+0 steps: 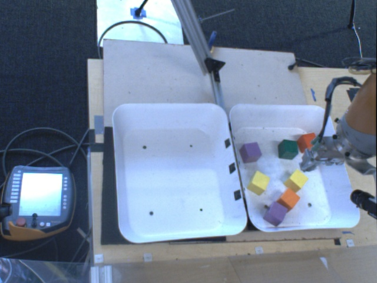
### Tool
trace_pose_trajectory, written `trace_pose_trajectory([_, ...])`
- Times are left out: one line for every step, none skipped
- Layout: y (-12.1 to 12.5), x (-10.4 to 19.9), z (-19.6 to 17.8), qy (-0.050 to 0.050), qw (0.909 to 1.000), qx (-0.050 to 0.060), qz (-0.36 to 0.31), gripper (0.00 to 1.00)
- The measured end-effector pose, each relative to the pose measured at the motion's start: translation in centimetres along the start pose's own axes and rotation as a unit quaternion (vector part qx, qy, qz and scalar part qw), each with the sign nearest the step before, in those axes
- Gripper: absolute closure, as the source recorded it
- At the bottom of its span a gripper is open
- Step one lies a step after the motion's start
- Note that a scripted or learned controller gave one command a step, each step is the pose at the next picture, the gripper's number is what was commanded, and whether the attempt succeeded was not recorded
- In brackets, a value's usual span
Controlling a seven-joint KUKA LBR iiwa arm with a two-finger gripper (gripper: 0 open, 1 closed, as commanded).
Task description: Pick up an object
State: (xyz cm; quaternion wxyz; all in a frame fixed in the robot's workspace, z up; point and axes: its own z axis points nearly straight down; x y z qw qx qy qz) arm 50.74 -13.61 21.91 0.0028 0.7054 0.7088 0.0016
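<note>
Bench (pixel 259 75) with two white bins side by side; blocks lie in the right bin (pixel 347 217).
Purple block (pixel 250 152); green block (pixel 288 149); orange block (pixel 306 141); yellow block (pixel 258 183); second yellow block (pixel 296 180); second orange block (pixel 288 198) touching second purple block (pixel 275 213); gripper (pixel 311 160) low among them, jaw state cannot be told; left bin (pixel 171 114); pendant (pixel 36 202) at left.

Bright, even overhead light — white bins (pixel 177 119) near glare, soft shadows, slight overall blur.

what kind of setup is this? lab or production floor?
Most likely a robotics lab test bench: two white bins on a board, toy-like coloured blocks as practice objects, a teach pendant with loose cables on dark carpet, and a gripper over the right bin.
</note>
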Motion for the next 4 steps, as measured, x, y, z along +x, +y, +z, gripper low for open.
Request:
trace_pose_trajectory([1.7,4.9,-1.3,0.002,1.0000,0.001,-0.003,1.00])
trace_pose_trajectory([3.5,11.0,-1.8,0.002,1.0000,0.001,-0.004,1.00])
trace_pose_trajectory([5.6,16.4,-0.7,0.002,1.0000,0.002,-0.003,1.00])
trace_pose_trajectory([7.1,21.3,-1.9,0.002,1.0000,0.001,-0.003,1.00])
